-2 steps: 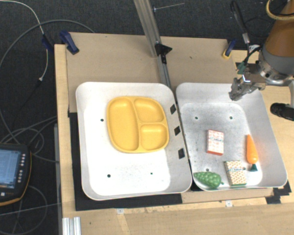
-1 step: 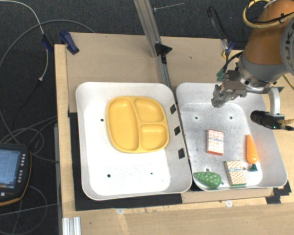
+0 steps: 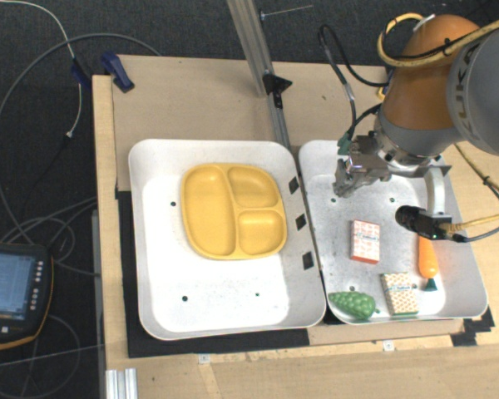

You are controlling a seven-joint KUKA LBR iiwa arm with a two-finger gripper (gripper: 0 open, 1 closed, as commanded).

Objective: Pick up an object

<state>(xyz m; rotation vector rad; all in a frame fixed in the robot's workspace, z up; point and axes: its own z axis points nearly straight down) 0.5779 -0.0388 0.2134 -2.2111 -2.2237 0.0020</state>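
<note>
Camera view, looking down. Left bin (image 3: pixel 150 248): yellow divided tray (image 3: pixel 233 210) near the centre. Right bin (image 3: pixel 457 293): gripper (image 3: pixel 347 177) low over the far left part, finger state not discernible, nothing visibly between them. Nearer: small red-and-white box (image 3: pixel 366 241) mid-bin; orange carrot (image 3: pixel 428 258) to its right; green item (image 3: pixel 352 304) and patterned box (image 3: pixel 400 293) along the near edge.

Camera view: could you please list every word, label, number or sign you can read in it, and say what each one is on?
"KU", partial grey letters on the arm at the right edge.
Small orange and white box: print too blurred to read.
Green and tan packet: print too small to read.
Handheld screen at far left: unreadable.
</note>
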